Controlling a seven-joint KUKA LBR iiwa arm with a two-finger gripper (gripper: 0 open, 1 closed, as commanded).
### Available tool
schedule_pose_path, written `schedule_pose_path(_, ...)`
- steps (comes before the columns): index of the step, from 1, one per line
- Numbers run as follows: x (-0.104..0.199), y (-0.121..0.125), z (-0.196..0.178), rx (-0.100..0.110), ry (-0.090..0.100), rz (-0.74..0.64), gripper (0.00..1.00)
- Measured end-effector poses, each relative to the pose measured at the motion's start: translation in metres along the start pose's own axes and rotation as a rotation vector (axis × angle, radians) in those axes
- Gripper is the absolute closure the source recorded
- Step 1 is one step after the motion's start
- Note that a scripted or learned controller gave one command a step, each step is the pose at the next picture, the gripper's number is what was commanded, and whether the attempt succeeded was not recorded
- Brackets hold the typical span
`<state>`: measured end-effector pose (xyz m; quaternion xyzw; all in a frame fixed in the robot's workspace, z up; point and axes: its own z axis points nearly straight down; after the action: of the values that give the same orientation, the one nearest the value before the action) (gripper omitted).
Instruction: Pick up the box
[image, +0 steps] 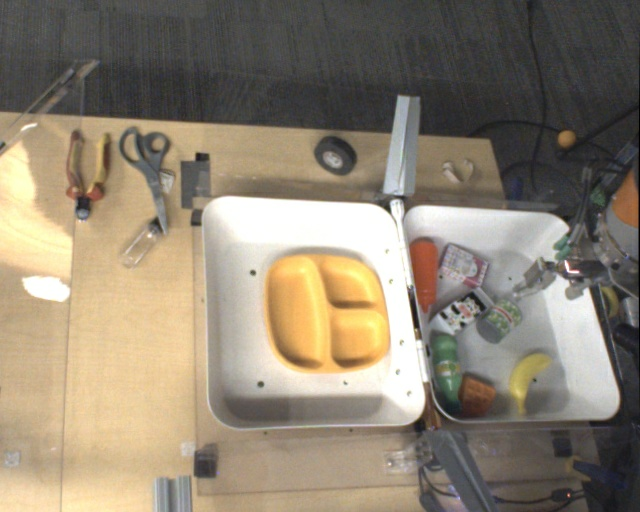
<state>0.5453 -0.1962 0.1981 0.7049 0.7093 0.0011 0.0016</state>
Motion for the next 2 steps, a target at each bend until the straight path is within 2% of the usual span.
schedule_pose_path(1,0.048,0.041,0.095,-0.004,0.0,-0.174,0.0)
schedule_pose_path(2,0.069,0.123,0.111,-0.002,-0.014,-0.15,0.0)
